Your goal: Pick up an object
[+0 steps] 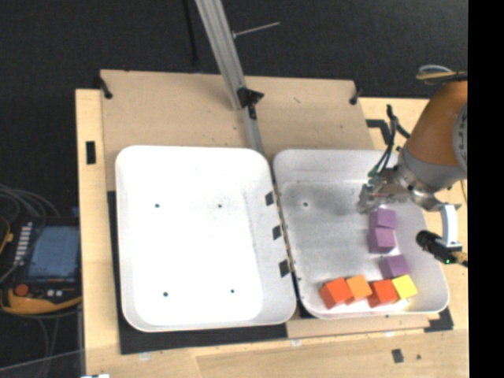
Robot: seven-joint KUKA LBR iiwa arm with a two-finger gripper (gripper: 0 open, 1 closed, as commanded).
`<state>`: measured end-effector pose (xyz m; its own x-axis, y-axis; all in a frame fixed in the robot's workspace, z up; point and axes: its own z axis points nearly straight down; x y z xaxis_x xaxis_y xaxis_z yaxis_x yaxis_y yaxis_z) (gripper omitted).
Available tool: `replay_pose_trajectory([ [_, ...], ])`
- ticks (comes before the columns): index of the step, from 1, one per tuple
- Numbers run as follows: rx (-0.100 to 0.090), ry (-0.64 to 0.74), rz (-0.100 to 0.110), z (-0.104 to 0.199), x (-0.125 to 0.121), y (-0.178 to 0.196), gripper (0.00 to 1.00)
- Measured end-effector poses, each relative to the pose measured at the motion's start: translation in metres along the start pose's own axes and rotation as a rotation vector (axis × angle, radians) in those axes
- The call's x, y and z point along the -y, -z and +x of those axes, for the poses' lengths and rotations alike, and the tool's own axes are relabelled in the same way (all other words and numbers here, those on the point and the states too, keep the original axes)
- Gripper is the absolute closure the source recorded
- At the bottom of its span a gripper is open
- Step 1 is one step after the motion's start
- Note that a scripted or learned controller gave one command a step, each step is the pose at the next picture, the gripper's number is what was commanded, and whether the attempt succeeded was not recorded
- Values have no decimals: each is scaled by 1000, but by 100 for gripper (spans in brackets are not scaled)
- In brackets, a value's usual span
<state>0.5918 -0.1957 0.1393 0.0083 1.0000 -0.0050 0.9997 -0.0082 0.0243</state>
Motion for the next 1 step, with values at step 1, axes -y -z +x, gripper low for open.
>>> replay_pose_trajectory([
  [1, -4, 3, 21, -5, 2, 43, 100],
])
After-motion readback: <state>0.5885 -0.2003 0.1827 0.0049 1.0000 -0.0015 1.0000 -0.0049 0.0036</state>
